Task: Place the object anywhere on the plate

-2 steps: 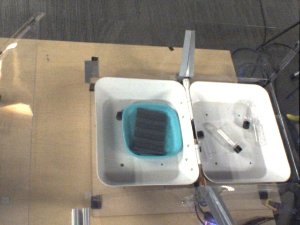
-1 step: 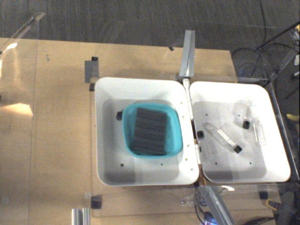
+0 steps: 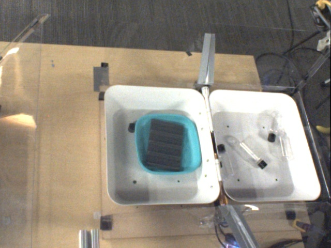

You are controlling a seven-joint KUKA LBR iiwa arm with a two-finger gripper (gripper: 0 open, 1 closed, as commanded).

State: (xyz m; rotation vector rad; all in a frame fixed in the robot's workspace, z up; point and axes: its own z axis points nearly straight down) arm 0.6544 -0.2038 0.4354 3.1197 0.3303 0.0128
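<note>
Left bin [image 3: 116,154]: your teal plate [image 3: 192,138] sits centred, dark ribbed block [image 3: 164,144] lying flat on it | Right bin [image 3: 305,154]: clear tubes with black caps [image 3: 248,153] scattered, apart from the plate | Bench [image 3: 51,164]: wood | Claw: you cannot tell its state.

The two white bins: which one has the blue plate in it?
The left bin holds the blue plate; the right bin has clear tubes.
</note>
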